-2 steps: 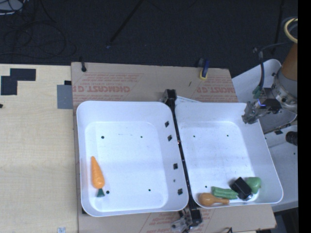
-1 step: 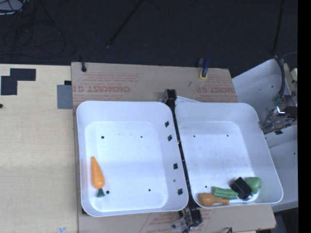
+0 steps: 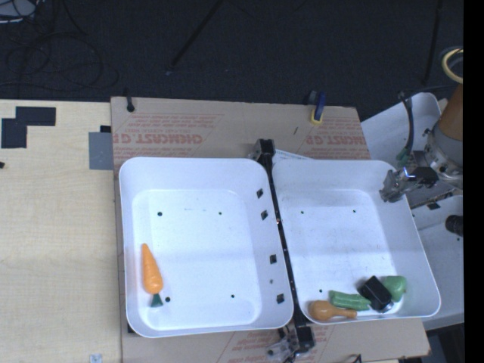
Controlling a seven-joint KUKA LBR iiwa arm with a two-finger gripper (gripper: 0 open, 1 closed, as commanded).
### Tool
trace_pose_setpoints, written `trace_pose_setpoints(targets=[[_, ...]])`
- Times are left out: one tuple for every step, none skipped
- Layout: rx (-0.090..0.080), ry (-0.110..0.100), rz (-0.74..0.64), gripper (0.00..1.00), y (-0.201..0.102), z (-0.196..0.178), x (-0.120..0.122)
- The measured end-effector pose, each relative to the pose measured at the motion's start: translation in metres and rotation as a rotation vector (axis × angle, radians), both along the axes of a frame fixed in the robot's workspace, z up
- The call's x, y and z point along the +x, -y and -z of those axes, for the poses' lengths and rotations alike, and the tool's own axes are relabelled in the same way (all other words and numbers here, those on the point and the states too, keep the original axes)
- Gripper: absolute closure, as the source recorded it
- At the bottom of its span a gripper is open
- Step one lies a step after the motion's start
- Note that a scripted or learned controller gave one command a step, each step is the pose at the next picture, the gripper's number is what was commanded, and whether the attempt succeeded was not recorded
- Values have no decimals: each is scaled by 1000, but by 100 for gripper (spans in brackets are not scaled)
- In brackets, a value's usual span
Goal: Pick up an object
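We see an orange plastic carrot (image 3: pixel 151 271) in the left white bin (image 3: pixel 193 171); the right white bin (image 3: pixel 340 174) holds green, black and tan toys (image 3: pixel 363 299). We cannot tell the gripper (image 3: pixel 395 184) fingers' state.

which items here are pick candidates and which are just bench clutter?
Pick candidates:
- orange carrot, left bin
- green pieces, black block, orange pear-shaped toy, bunched in the right bin near corner
- gripper at the right bin's far right rim

Clutter:
- blue clamp on the cardboard sheet
- cables on the dark floor
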State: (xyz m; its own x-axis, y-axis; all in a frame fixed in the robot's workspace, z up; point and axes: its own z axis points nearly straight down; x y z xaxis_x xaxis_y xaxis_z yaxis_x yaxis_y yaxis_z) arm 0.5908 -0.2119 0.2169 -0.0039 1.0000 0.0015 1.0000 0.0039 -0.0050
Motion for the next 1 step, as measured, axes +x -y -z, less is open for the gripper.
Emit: trace_pose_setpoints(targets=[[0, -1, -1, 100, -1, 73, 33]])
